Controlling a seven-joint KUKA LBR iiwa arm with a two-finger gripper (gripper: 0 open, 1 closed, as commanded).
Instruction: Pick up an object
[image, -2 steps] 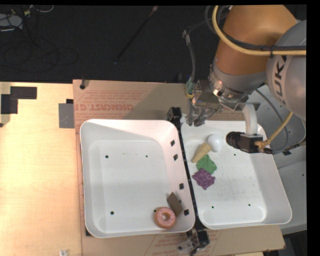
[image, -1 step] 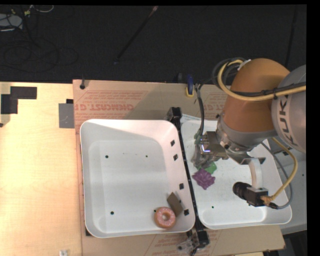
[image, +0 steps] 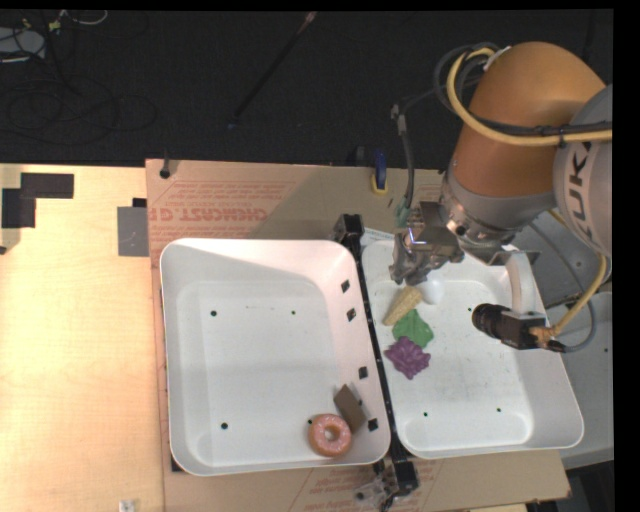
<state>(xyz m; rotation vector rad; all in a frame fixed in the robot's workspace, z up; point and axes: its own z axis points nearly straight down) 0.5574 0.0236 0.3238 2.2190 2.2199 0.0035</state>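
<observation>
Two white bins are seen side by side on the bench, and the gripper (image: 412, 262) is poised over the far left part of the right bin (image: 520, 420), close to the divider (image: 365, 330) between them. Whether it is open or closed cannot be told from this slant, and nothing is seen to be held.

Several candidate objects are crowded just below it: a tan cone-shaped piece (image: 403, 303), a small white piece (image: 431, 292) beside it, a green piece (image: 414, 329) and a purple piece (image: 408, 357), the last three nearly touching in a line. A doughnut (image: 329, 436) and a dark block (image: 349, 405) are left in the near right corner of the left bin (image: 200, 400).

The main risk is judged to come from that crowding. If the arm is lowered onto the cluster, two pieces may be caught at once, or one may be pushed aside and none gripped. The tapered cone may also be squeezed out of a closing grip. Nearness to the bin wall is a further hazard, since contact there may be made before an object is reached.
</observation>
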